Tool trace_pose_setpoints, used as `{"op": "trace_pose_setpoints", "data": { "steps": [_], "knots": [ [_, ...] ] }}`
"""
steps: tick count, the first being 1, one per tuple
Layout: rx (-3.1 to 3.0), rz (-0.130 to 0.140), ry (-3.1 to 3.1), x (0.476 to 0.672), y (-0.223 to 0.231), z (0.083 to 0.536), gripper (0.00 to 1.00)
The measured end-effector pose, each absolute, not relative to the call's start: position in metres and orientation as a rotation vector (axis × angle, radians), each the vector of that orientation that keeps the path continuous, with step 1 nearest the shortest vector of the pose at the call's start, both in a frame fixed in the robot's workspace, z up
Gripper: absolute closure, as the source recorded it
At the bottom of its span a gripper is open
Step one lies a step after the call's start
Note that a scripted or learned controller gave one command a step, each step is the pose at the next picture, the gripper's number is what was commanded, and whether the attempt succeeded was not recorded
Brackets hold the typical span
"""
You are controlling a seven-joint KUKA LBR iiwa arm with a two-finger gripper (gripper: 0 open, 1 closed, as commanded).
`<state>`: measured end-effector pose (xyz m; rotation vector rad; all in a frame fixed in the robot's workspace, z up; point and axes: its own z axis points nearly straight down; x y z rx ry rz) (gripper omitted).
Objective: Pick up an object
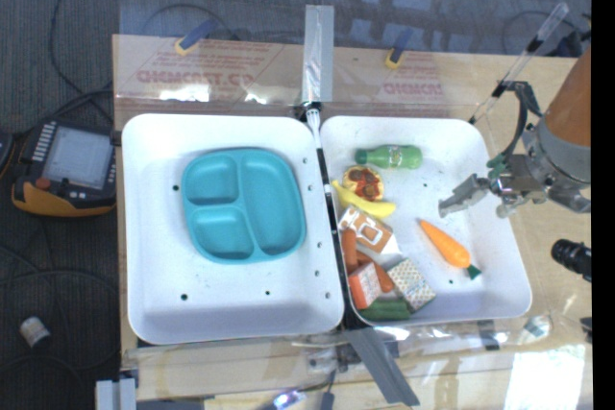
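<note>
Gripper over right bin, empty, fingers apart | arm cut off at right | carrot nearby | pile by divider indistinct

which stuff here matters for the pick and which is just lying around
For the job:
- end effector, over the right bin
- carrot
- green bottle
- banana
- pile of small packets

Lying about:
- blue divided plate in the left bin
- handheld controller on the floor
</note>
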<state>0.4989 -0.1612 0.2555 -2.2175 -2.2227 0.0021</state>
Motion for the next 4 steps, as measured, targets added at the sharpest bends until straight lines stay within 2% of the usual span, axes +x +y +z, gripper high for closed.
{"op": "trace_pose_setpoints", "data": {
  "steps": [1,2,3,4],
  "knots": [
    [-2.218,0.002,-2.219,0.483,-0.193,0.114,0.00],
    [-2.217,0.002,-2.217,0.483,-0.192,0.122,1.00],
    [-2.205,-0.009,-2.251,0.554,-0.210,0.092,1.00],
    [-2.226,0.004,-2.217,0.563,-0.158,0.199,1.00]
  ]
}}
